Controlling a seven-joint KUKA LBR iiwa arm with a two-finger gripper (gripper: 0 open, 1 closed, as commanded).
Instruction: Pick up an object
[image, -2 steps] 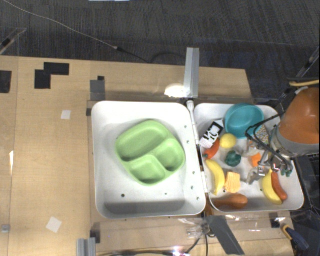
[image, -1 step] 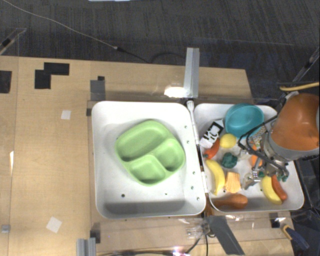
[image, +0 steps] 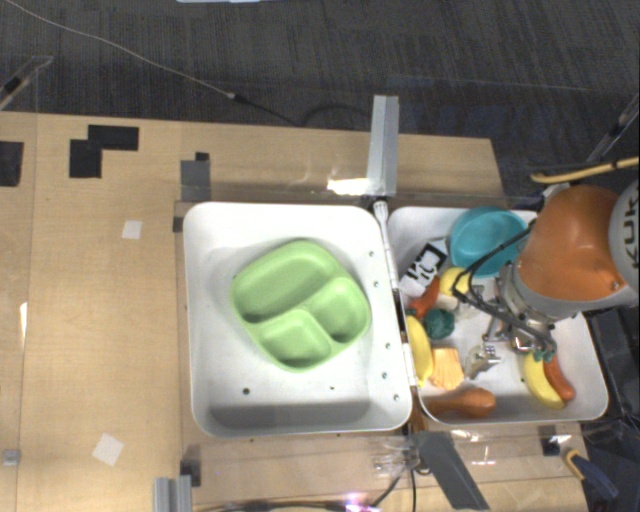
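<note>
Over right bin (image: 598, 395), gripper (image: 492, 352), beside glossy curved banana (image: 541, 381)

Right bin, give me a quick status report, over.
Gripper low in the right bin, over the cheese wedge; grasp unclear. Banana and sausage close by. Green divided plate sits alone in the left bin.

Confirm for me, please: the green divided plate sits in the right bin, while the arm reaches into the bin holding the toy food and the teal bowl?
Not quite. The camera view shows the green divided plate in the left bin, not the right one. The rest stands: the arm reaches into the right bin, holding the toy food and teal bowl.
</note>
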